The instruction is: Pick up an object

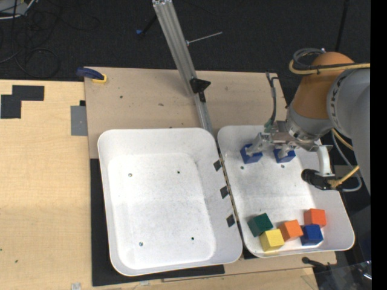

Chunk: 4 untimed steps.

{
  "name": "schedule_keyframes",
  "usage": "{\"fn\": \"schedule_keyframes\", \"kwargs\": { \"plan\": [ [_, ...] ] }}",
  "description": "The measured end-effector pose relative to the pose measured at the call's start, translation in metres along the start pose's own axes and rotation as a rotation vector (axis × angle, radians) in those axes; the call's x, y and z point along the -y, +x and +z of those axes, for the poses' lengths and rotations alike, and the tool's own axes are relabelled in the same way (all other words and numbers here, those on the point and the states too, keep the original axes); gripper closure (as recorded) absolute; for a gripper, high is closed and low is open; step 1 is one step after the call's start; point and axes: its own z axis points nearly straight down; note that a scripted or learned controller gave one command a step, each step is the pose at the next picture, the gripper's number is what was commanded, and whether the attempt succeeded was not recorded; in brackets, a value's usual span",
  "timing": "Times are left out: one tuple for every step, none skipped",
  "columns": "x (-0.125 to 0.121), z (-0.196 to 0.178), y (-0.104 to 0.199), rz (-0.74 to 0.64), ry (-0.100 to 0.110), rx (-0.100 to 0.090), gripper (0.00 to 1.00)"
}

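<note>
The grey arm (338,101), with its orange band above the wrist, reaches in from the right and hangs over the far end of the right white bin (275,189). Its hand (268,154) points down with the two blue-tipped fingers (251,154) spread apart, nothing between them, the tips close to the bin floor but whether they touch it cannot be told.

The things to pick up lie well apart from the hand, clustered at the near end of the same bin. They are small, plain cubes in solid colours with matte faces. A dark green block (260,223) sits at the left of the group, turned a little askew. Just beside it, nearer the front rim, is a yellow block (272,238). An orange block (292,228) touches the yellow one on its right. A blue block (312,234) lies just beside the orange one, and a red-orange block (315,217) sits right behind the blue, toward the right wall.

The left white bin (160,198) lies alongside on the tabletop (139,98), and a slanted aluminium rail (178,47) rises behind the bins
</note>
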Motion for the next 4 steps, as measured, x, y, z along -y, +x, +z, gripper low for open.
{"fn": "schedule_keyframes", "kwargs": {
  "plan": [
    [-0.001,-0.01,-0.001,0.005,-0.002,-0.001,1.0],
    [0.005,-0.07,-0.007,0.008,0.01,-0.001,1.0],
    [0.003,-0.123,-0.009,0.002,0.01,-0.002,1.0],
    [0.017,-0.111,0.037,-0.003,0.018,-0.005,1.0]
  ]
}}
